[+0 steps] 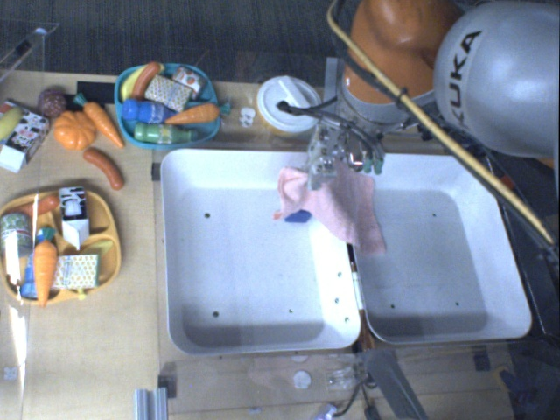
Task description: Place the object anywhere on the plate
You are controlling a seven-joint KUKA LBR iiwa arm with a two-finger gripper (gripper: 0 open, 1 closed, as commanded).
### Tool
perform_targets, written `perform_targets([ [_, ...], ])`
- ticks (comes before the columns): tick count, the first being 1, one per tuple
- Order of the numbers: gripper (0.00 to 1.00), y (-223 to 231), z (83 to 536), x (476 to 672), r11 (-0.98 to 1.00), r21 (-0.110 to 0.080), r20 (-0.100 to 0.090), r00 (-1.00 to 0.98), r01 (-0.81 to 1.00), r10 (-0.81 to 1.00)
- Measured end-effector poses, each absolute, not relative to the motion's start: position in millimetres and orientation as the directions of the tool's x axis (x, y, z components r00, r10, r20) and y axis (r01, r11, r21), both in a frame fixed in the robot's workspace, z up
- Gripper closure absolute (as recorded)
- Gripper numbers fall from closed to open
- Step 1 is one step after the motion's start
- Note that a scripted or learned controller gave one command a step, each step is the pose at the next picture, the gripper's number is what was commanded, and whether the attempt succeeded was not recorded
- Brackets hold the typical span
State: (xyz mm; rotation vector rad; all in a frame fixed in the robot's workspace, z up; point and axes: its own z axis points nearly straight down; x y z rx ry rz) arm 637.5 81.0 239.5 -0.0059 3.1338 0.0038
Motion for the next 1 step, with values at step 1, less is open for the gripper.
perform_targets([
  [1,1.00,133.7,244.1,624.5,1.000,0.003,-0.007,-1.000,-0.007,-0.007],
])
